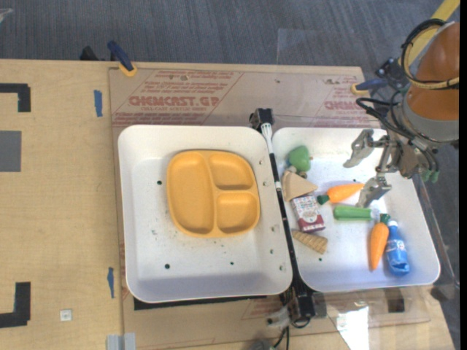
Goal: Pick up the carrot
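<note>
Two carrot-like orange pieces lie in the right bin [427, 228]. One carrot [344, 192] lies crosswise near the middle, with its green end to the left. The other carrot [377, 245] lies lengthwise near the front right, its green top pointing to the back, beside a blue bottle [397, 249]. My gripper [369, 170] hangs over the bin's back right part, open, with nothing between its fingers. Its lower fingertip [376, 191] is just right of the crosswise carrot's tip.
The right bin also holds a green pepper [298, 157], a tan wedge [295, 185], a small carton [308, 213], a waffle piece [310, 241] and a green cucumber [353, 212]. A yellow divided plate [213, 192] sits in the left bin [139, 217].
</note>
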Controlling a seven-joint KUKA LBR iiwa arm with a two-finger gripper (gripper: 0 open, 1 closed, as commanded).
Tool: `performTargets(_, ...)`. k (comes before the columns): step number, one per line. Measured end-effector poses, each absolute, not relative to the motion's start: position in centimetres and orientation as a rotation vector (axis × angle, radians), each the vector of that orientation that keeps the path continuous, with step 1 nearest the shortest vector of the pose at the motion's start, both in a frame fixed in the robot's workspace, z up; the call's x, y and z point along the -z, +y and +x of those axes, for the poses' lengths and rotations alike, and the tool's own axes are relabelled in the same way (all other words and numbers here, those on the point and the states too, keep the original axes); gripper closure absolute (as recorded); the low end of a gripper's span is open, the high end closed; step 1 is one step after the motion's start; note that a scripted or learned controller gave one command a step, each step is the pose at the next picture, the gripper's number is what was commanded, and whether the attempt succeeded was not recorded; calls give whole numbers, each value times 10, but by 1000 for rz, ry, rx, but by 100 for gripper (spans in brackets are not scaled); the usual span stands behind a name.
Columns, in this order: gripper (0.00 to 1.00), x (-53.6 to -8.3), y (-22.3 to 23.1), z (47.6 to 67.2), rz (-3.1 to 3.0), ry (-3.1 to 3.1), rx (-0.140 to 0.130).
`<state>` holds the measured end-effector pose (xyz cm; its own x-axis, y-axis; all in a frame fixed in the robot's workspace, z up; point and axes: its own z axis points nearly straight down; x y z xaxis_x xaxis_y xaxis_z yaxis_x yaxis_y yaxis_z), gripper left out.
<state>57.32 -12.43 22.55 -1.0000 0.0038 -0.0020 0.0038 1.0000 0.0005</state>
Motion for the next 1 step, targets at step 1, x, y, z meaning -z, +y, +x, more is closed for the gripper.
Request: performTargets(1, 0, -100, -154, 610, -89, 3126, 4)
